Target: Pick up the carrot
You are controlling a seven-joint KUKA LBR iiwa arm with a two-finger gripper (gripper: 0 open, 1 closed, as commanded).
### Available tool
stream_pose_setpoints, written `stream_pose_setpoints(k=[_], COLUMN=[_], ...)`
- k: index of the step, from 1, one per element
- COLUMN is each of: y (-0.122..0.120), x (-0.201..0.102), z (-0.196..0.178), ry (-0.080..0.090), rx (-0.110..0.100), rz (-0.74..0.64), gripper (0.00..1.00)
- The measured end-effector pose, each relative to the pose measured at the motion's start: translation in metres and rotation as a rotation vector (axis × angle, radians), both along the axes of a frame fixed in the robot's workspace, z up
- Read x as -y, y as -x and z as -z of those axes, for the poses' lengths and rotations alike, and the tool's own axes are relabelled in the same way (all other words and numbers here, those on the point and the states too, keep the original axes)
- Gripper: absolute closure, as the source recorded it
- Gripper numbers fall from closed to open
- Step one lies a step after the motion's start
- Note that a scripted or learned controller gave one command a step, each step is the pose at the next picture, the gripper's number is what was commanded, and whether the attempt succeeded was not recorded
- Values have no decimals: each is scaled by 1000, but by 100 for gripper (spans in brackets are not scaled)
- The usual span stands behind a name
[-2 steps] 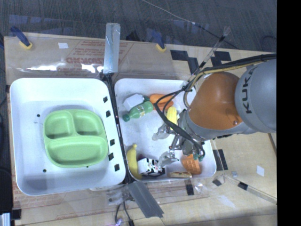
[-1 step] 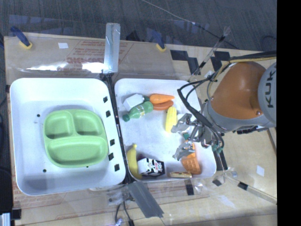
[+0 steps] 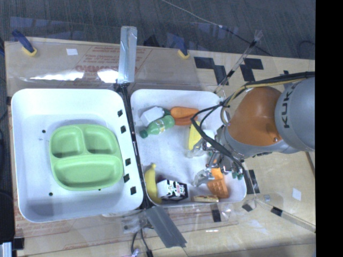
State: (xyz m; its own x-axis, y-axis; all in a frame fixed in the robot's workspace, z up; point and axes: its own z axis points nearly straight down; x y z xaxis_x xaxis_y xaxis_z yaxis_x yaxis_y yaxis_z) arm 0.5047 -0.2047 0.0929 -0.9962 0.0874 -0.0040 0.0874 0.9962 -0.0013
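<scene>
Camera view has the carrot at the far side of the right bin, long axis running left-right, its left end touching a green bottle. The end effector hangs over the bin's near right part, so the carrot lies farther and leftward. Whether it stands apart or together, I cannot tell.

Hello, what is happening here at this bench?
A grey KUKA arm reaches into the right bin, its gripper low near the front right corner, beside an orange toy. The carrot lies untouched at the bin's back, next to a green bottle. The left bin holds a green tray.
</scene>
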Motion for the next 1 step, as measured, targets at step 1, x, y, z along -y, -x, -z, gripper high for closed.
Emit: stream_pose_setpoints(k=[1], y=[-2], x=[-2], z=[-11], ry=[0], rx=[1], rz=[-10], gripper=[100])
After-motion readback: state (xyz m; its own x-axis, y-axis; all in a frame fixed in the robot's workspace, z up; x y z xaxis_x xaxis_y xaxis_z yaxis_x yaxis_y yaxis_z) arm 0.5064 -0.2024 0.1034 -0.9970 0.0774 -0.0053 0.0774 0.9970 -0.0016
